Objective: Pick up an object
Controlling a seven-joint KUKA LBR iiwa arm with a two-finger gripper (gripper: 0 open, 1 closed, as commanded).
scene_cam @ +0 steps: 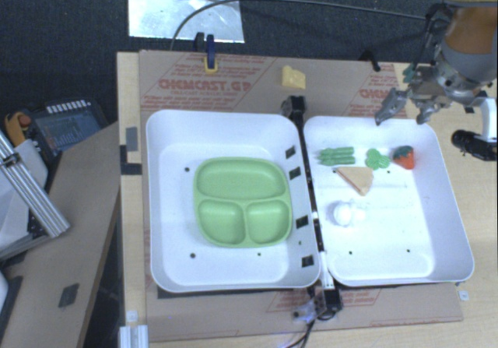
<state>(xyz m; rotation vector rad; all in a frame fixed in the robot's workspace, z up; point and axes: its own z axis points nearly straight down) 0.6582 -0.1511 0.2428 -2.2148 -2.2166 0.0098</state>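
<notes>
We see 2 white bins on the bench (132,206). The left bin (167,132) holds a green plate (241,200) with 3 parts. The right bin (436,206) holds 5 small toys: green beans (337,156), a round green thing (377,158), a red and green one (403,156), a tan wedge (357,179) and a white lump (344,213). The end effector (406,109) hangs over the right bin's far edge, spread apart and holding nothing.
</notes>
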